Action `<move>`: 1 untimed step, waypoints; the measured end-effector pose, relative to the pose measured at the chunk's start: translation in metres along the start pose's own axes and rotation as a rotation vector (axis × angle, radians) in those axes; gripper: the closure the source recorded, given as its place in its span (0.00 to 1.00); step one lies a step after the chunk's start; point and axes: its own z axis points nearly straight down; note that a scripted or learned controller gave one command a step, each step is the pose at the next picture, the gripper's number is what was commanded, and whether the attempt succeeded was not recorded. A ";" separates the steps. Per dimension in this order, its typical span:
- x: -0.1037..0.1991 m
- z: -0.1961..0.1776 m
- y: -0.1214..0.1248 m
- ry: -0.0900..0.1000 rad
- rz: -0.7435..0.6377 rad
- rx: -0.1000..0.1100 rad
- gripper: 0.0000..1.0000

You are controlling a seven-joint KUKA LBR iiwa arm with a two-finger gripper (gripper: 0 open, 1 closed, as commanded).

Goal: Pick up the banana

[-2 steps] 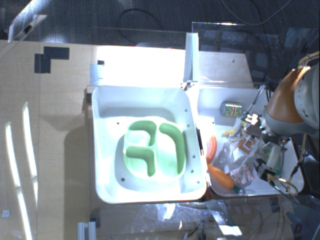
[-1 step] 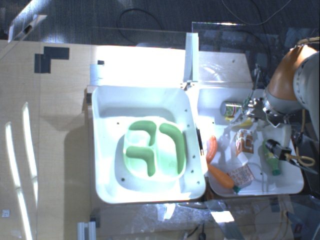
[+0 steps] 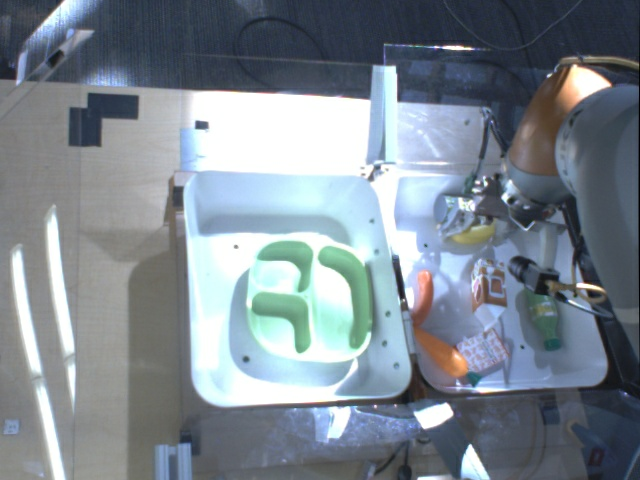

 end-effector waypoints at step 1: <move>0.004 -0.012 0.002 0.002 -0.008 -0.006 1.00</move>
